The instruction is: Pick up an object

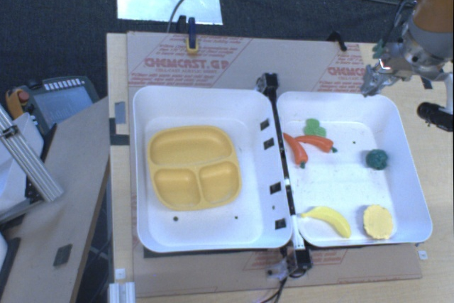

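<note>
Your jaws [372, 85] hover above the right bin's [408, 131] far rim; whether they're spread, you cannot tell. The toys lie loose inside for picking: banana [328, 219], green ball [377, 159], carrot [315, 142].

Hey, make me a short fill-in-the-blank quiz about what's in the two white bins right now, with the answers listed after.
1. The yellow divided tray lies in the ____ bin.
2. The banana lies near the right bin's ____ edge.
3. The gripper is above the right bin's ____ corner.
4. The teal ball lies ____ of the orange carrots.

Answers: left; front; far right; right
</note>
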{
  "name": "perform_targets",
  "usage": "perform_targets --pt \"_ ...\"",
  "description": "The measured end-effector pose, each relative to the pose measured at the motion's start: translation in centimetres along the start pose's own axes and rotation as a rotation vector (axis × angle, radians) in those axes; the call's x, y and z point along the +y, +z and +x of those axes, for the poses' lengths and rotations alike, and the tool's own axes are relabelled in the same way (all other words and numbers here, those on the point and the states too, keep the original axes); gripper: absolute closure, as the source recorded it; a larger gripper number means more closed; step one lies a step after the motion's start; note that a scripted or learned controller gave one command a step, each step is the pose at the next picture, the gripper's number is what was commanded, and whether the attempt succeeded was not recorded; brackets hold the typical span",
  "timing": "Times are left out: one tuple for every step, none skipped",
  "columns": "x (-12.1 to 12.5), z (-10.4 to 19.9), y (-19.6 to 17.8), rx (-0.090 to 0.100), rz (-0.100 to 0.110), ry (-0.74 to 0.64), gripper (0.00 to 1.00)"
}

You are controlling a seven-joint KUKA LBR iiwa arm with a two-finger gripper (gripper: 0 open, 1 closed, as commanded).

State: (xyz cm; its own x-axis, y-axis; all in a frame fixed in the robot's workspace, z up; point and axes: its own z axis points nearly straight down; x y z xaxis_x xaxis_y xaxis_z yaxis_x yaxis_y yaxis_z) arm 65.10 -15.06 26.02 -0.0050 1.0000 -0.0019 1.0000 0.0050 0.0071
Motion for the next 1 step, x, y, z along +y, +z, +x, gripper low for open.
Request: perform_targets --pt "-0.18 5.32 -0.58 0.003 0.004 -0.003 1.0"
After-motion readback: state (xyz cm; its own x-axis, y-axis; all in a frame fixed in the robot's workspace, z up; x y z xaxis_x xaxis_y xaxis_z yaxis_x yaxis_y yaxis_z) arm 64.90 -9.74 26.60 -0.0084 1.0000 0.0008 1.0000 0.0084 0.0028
